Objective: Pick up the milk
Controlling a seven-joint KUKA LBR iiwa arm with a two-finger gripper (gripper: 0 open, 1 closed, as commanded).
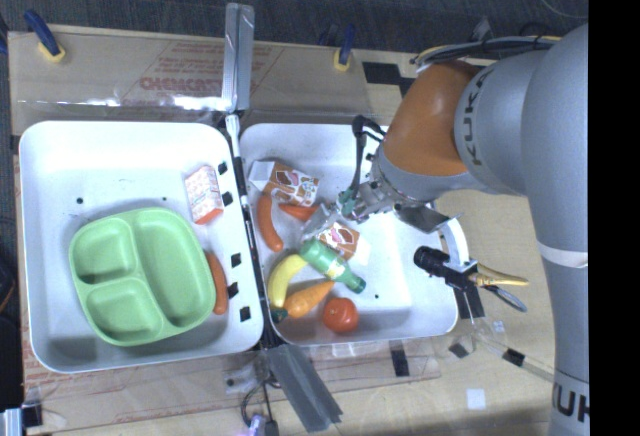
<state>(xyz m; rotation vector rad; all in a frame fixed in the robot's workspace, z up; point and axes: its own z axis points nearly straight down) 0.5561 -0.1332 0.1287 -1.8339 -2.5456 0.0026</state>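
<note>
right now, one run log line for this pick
task: milk pick | gripper: low in right white bin | small brown-and-white milk carton: below it, not held | grip: unclear

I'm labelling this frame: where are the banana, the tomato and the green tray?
banana (283, 278), camera view, middle of its yellow curve.
tomato (340, 314), camera view, centre of its red top.
green tray (190, 269), camera view, its right-hand compartment floor.

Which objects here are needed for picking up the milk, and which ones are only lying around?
For the job:
milk carton, in the left bin
gripper, over the right bin

Lying about:
green tray
banana
tomato
green bottle
carrot
</note>
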